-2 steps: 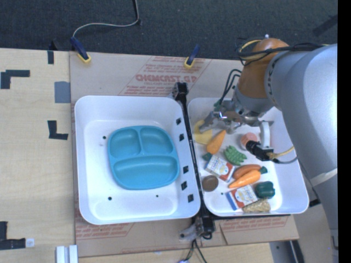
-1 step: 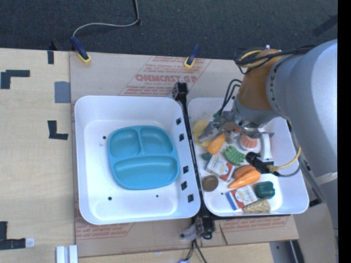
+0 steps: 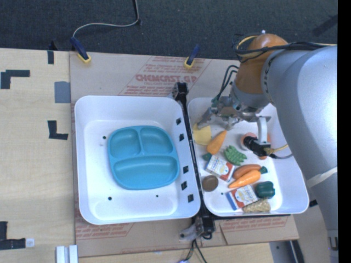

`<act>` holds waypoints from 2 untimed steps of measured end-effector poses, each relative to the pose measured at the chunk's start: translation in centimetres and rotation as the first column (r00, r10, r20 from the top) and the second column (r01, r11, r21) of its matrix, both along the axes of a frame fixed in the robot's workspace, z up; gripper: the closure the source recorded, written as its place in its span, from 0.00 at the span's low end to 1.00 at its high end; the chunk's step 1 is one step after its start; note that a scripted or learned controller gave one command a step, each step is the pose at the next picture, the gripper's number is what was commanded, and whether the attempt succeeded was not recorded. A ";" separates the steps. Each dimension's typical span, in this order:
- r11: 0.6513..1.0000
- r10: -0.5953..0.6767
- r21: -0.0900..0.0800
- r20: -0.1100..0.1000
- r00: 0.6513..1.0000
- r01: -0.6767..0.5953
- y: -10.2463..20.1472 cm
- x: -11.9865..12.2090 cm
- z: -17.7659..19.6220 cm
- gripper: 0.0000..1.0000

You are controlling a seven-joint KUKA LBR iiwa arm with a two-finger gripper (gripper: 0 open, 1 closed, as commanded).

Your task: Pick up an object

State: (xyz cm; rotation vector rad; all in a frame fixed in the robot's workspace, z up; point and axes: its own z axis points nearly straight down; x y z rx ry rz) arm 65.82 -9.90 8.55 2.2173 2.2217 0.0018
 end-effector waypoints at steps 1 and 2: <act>1.000 -0.002 0.000 -0.001 1.000 0.002 0.4 -4.0 0.1 0.00; 1.000 0.000 0.000 0.001 1.000 0.000 -1.9 -3.0 0.1 0.00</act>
